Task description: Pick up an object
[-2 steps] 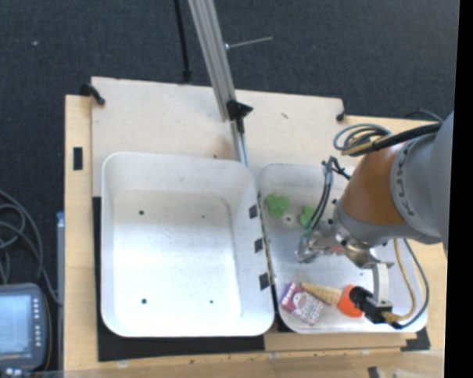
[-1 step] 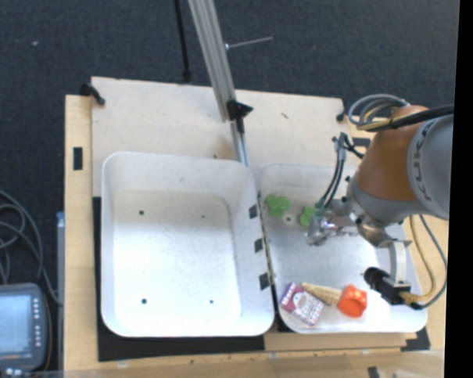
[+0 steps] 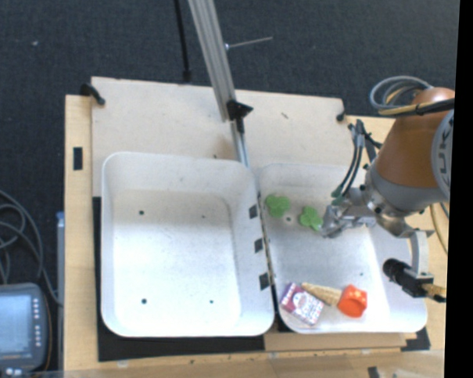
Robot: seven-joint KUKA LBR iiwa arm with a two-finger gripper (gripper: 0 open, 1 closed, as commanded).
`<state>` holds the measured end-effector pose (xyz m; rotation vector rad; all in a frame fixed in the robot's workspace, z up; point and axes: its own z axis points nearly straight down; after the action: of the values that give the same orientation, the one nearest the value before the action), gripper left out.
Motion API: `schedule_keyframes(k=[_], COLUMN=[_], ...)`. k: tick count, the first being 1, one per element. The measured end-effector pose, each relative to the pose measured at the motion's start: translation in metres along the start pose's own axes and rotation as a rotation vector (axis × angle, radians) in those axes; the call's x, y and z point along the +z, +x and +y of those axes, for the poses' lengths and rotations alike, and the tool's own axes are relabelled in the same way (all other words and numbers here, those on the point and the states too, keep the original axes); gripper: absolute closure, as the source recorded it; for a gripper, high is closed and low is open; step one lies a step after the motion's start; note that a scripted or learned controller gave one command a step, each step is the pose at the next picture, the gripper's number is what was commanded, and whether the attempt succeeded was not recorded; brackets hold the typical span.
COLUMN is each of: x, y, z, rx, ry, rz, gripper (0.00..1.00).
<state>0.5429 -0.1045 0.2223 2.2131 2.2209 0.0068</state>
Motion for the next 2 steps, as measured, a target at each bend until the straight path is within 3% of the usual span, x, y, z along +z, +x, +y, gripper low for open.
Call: schedule_keyframes(k=[1,2], x=[-0.019,-0.02], y=[-0.001,0.059], z=[0.002,0.009], rx=[-0.002,-0.004], ry=[0.003,0.004], rz=[0.001,0.002], gripper=[1.0,1.0])
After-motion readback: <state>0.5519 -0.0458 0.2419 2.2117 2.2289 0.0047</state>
